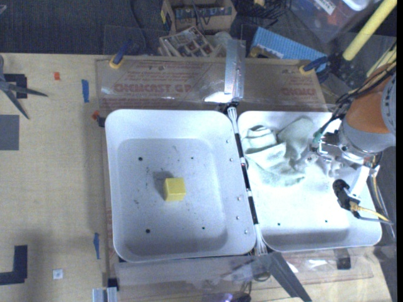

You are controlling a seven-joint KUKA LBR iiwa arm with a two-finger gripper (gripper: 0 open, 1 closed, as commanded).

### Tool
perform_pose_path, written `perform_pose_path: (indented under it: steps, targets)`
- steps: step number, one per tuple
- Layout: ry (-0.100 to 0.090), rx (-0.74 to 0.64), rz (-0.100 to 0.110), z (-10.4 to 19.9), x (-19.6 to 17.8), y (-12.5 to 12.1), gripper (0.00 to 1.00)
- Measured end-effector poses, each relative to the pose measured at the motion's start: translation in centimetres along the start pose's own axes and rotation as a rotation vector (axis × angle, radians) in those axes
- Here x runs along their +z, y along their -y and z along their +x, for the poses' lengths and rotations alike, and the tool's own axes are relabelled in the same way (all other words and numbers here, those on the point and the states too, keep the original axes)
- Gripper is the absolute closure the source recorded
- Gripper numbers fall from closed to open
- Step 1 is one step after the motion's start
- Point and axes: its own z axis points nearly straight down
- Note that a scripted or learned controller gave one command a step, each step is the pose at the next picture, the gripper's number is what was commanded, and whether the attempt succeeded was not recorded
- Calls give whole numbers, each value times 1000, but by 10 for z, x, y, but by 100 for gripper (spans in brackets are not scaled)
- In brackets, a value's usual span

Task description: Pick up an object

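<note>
The gripper (315, 151) is low in the right bin (302, 231), beside a pale crumpled cloth (286, 145). This looks like the reaching step. The yellow block (175, 189) lies in the left bin (126, 137). Next, it must close on the cloth.

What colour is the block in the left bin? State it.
Yellow. The block shows best in the camera view, on the left bin's floor.

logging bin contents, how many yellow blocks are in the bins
1: a yellow block lies near the middle of the left bin. More could be hidden under the pale crumpled items in the right bin.
</note>
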Motion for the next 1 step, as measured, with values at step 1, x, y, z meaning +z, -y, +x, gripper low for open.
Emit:
perform_pose_path:
  steps: [1]
  targets:
    - [-1,344,-6,47,9,-39,0]
